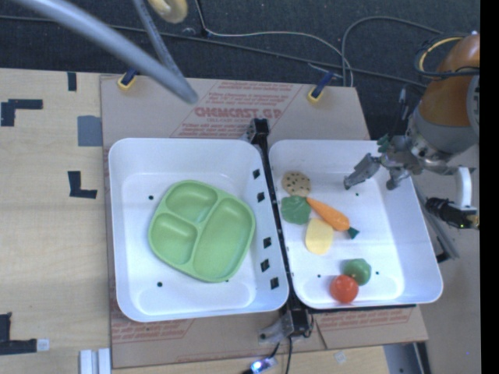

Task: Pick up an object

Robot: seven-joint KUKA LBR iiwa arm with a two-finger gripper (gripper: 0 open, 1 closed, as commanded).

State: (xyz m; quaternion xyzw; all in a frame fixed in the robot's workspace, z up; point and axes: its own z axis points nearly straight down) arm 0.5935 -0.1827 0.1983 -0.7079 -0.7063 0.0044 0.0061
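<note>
Nearest lay a tomato [344,288] in the right bin [405,232]; the gripper [376,171], fingers spread and probably empty, hung above the carrot [328,214], perhaps for approaching it.

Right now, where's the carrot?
The carrot lies in the right bin, left of centre, slanted between the green leaf piece and the yellow piece.

Tray [203,231] in left bin [125,209], food items [318,232] in right bin [405,240]
</note>
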